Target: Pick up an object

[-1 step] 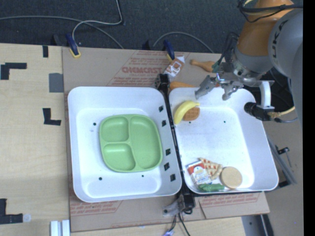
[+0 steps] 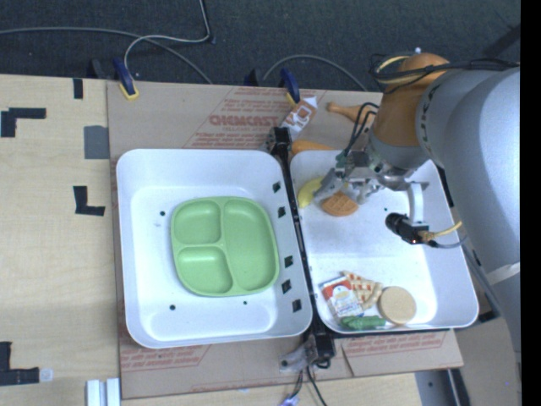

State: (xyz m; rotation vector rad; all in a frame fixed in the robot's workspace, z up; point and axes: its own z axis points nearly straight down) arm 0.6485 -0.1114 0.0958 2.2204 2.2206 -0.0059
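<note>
Object at gripper: flat orange-brown waffle-like piece [image 2: 341, 203], lying in the right bin's upper left part, directly beneath the fingertips.
Contact: touching or just above, not possible to tell which.
Gripper [image 2: 345, 184]: lowered over the orange-brown piece, at about 11 o'clock from the right bin's middle.
Jaws: state not readable; dark finger parts and cables crowd the spot, so cannot tell whether spread or pressed together.
Yellow piece [image 2: 308, 193]: just beside the orange-brown piece at its 9 o'clock, against the bin's left wall.
Arm [image 2: 473, 142]: grey, large, entering from 3 o'clock, with orange band [image 2: 404, 108] above the wrist.
Right bin [image 2: 439, 265]: white, shallow, bare floor across the middle.
Packet [image 2: 342, 299]: red-and-white, at 6 o'clock in the right bin, with a green item at its lower edge.
Round tan disc [image 2: 397, 304]: just beside the packet at its 3 o'clock.
Left bin [image 2: 144, 227]: white, at 9 o'clock of the right bin, touching along the shared edge.
Green divided plate [image 2: 225, 245]: three compartments, centred in the left bin.
</note>
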